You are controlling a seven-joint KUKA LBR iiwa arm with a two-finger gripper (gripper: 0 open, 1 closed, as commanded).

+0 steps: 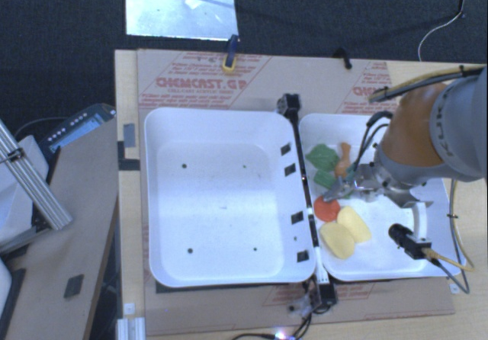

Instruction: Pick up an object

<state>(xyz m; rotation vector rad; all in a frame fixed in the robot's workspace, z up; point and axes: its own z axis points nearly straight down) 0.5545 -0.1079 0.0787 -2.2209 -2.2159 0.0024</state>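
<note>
- The tool [333, 195] hangs low in the right bin [381, 266], above the red piece [326, 210]; I cannot tell its state.
- Red piece looks small, light, smooth; probably best pinched across its rounded middle.

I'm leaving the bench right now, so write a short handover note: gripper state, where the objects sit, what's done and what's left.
Gripper: low inside the right white bin, at the pile; nothing seen between its fingers.
Objects, all in the right bin's left part: green leafy toy pieces, small orange piece, round red piece, two pale yellow lumps.
Left white bin: bare floor.
Done: arm has reached the pile.
Left: grasp one object and lift.
</note>
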